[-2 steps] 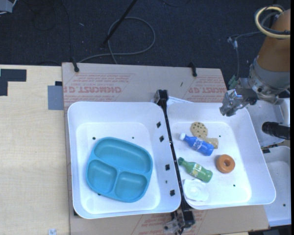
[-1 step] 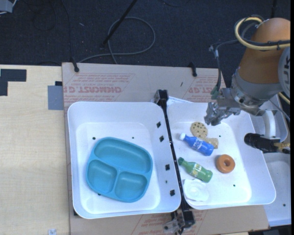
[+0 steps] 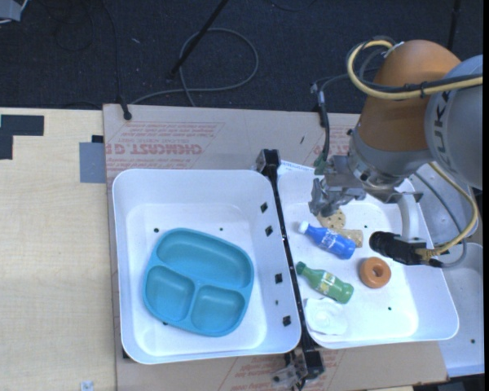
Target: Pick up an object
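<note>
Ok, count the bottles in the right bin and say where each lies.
2. The blue bottle lies near the bin's middle, just below the arm's jaws. The green bottle lies in front of it, near the divider. The arm may hide others.

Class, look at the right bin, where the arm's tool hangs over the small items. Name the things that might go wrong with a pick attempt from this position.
1. The tool hangs just above the blue bottle, which lies on its side next to a tan piece. A descent may catch both or knock the bottle away.
2. The green bottle and orange ring lie close by, so a pushed bottle may scatter them.
</note>
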`<state>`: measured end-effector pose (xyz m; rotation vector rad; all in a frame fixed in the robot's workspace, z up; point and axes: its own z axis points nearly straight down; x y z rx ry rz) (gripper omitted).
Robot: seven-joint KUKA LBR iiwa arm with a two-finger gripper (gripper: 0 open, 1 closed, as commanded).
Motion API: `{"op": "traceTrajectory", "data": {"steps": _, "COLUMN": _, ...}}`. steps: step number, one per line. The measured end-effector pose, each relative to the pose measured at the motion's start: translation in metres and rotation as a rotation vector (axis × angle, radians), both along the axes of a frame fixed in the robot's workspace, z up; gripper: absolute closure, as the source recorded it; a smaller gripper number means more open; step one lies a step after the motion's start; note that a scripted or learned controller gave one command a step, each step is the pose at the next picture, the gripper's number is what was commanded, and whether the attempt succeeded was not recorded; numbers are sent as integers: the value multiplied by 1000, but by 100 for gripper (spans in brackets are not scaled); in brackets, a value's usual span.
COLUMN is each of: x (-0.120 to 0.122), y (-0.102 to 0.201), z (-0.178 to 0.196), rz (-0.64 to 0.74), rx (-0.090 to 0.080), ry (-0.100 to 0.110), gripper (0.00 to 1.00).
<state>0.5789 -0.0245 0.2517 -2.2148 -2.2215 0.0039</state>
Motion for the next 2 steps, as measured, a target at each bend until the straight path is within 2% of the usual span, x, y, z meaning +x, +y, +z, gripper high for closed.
{"op": "traceTrajectory", "data": {"steps": 1, "x": -16, "y": 49, "z": 2, "rz": 0, "rx": -1, "ry": 0, "gripper": 100}}
{"op": "traceTrajectory", "data": {"steps": 2, "x": -29, "y": 94, "z": -19, "rz": 0, "rx": -1, "ry": 2, "gripper": 100}}
